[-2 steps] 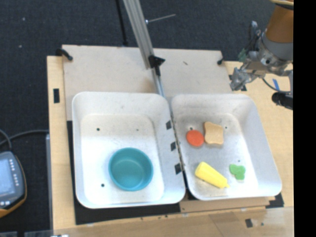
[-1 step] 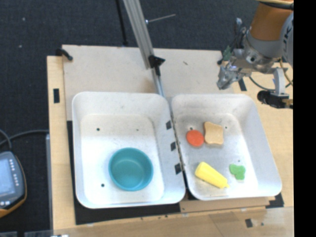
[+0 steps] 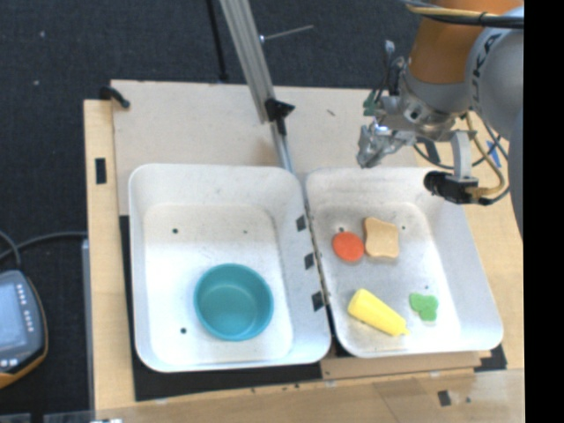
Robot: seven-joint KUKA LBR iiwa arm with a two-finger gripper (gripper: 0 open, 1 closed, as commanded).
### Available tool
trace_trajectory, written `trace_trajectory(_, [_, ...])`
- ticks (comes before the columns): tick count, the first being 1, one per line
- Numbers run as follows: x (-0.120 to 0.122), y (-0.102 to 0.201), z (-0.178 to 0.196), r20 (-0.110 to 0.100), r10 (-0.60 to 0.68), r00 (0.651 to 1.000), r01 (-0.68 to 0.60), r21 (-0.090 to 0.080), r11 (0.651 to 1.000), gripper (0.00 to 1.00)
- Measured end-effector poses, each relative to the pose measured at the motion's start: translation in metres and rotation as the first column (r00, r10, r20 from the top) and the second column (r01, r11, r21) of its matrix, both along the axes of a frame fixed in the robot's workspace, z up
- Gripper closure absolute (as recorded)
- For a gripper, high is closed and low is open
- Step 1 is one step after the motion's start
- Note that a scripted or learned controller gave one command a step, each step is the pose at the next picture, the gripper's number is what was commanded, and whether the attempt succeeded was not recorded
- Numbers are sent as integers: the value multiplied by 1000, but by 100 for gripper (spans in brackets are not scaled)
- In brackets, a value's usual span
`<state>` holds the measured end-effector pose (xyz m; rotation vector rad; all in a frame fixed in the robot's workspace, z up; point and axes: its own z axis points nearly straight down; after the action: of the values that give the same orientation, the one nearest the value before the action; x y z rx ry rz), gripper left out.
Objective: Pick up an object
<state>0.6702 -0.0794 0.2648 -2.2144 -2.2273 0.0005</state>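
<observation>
End effector (image 3: 374,151): above far rim of right bin (image 3: 458,236); grip state cannot be told. Toast slice (image 3: 382,238), orange disc (image 3: 348,247): nearward, slightly left. Yellow wedge (image 3: 376,313): nearer, long axis left-right.

arm (image 3: 458,42) cropped at top edge, handheld device (image 3: 18,324) cut off left

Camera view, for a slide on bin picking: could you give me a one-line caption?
End effector above the right bin holding four toy foods; teal bowl in the left bin.
</observation>
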Motion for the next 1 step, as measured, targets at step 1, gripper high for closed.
trace_trajectory(1, [-4,49,6,1,-4,1000,4,0,1000,100])
